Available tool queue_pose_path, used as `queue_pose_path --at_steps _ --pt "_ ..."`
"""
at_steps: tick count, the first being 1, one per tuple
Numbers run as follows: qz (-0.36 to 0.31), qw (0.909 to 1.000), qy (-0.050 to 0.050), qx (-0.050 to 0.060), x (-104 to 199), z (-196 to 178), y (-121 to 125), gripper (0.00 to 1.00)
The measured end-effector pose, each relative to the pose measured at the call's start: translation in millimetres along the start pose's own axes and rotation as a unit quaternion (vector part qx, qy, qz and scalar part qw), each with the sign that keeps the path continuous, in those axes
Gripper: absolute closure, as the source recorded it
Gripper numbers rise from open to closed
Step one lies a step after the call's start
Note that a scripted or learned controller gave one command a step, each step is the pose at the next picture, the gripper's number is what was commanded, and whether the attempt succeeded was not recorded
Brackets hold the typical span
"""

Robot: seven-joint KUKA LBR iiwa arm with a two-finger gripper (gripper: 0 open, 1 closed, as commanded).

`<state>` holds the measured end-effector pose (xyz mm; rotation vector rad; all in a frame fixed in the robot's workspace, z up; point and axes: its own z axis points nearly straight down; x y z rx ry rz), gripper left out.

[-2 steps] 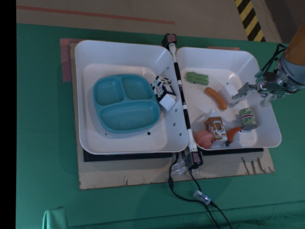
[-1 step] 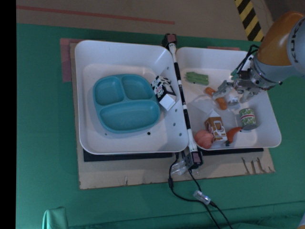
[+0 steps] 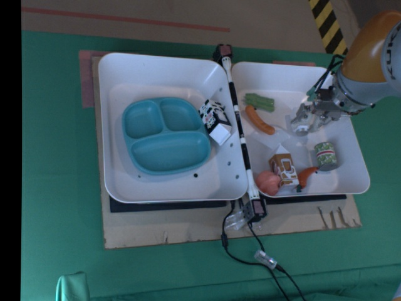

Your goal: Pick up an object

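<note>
While reaching in over the right bin [image 3: 343, 179], hangs with gripper [image 3: 305, 123] just right of the carrot [image 3: 259, 120] and green pod [image 3: 259, 101]; cannot tell whether claw wide or narrow. Nearer the front wall: can [image 3: 325, 155], small carton [image 3: 285, 168], pink fruit [image 3: 268, 182]. Over in the left bin [image 3: 119, 174]: blue divided plate [image 3: 166, 135], cow-patterned carton [image 3: 215, 121].
</note>
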<state>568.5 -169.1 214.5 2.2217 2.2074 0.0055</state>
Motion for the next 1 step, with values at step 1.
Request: queue_pose_path --at_steps 1 --pt "-0.002 1.0 0.001 0.002 27.7 -98.6 0.6 1.0"
